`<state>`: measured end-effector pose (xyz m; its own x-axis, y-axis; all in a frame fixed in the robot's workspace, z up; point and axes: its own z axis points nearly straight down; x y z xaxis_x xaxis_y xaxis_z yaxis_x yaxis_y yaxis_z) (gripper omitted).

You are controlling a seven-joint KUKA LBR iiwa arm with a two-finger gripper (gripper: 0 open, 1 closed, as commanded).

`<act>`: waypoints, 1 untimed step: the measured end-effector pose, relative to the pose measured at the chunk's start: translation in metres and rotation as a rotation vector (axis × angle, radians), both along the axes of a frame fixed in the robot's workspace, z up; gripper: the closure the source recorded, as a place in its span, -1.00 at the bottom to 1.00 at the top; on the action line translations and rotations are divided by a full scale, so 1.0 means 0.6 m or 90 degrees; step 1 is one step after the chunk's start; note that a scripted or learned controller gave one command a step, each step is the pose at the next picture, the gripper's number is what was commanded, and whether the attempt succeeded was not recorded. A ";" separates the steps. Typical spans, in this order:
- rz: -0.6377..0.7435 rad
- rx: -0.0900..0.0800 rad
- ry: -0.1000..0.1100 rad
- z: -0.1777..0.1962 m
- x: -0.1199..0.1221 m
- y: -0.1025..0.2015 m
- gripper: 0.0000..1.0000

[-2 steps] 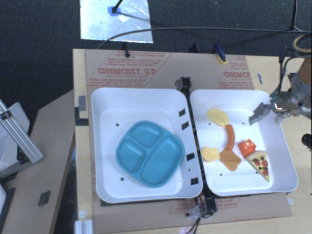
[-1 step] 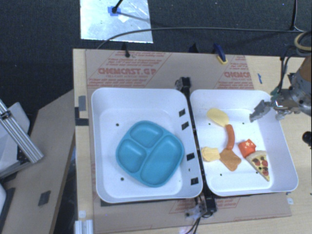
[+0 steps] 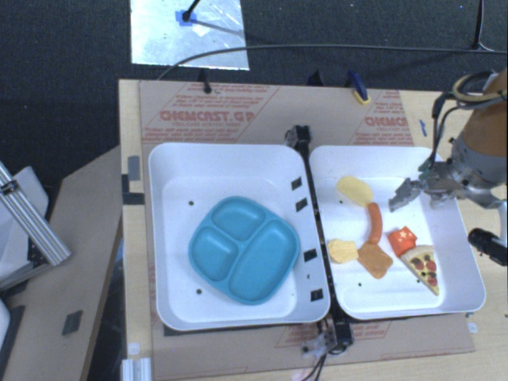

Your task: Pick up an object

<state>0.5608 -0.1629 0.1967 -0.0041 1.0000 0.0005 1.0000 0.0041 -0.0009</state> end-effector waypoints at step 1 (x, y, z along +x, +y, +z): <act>0.000 0.000 0.000 -0.098 0.009 0.011 -1.00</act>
